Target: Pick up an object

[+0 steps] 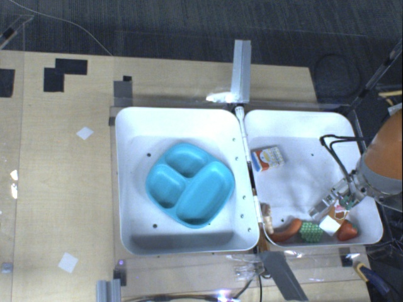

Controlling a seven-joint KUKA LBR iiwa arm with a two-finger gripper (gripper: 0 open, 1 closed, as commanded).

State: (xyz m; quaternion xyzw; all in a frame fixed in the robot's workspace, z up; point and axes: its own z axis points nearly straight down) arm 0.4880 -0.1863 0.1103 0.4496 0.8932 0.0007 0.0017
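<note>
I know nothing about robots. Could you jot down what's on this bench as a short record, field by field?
left bin: holds a blue divided tray
right bin: small carton near its upper left; sausage-shaped piece, green block, white block and orange-red piece clustered along its near edge
arm: reaches in from the right
gripper: low over the near-edge cluster; grasp cannot be judged

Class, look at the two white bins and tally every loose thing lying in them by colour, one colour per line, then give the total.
Blue: 1, the divided tray in the left bin
White and red: 1, the small carton
Red-orange: 2, the sausage-shaped piece and the piece at the corner
Green: 1, the knobbly block
White: 1, the small block
Total: 6
</note>
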